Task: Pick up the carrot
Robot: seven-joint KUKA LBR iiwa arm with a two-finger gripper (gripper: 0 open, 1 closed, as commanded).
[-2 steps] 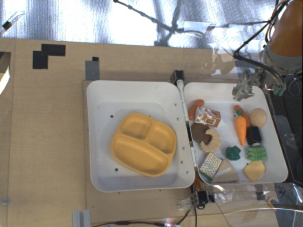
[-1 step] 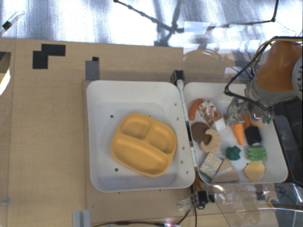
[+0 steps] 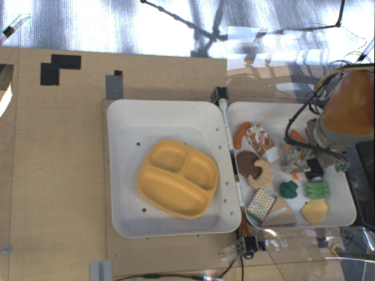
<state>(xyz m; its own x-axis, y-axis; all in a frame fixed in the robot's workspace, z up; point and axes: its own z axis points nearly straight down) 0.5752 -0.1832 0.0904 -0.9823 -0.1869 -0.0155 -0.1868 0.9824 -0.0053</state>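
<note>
Carrot is what I am after, and I read it as the orange piece in the right bin, mostly hidden under the gripper. One orange stretch pokes out on the far side of the gripper, and a small orange speck shows just on its near side. If both belong to the same piece, its long axis runs roughly far to near across the bin, passing straight beneath the gripper. I cannot tell which end is the tip. The gripper hangs low over that spot on the grey arm with its orange band, and from this slant I cannot tell whether the claw is open or closed, nor whether it has anything in it. Left of the gripper lie a reddish sausage, a decorated slice, a brown biscuit and a tan croissant touching that biscuit. On the near side of the gripper are a dark green toy and a light green ridged toy, with a yellow piece nearer still. A patterned box leans near-left of the gripper. Well to the gripper's left, a yellow divided plate rests in the left bin.
</note>
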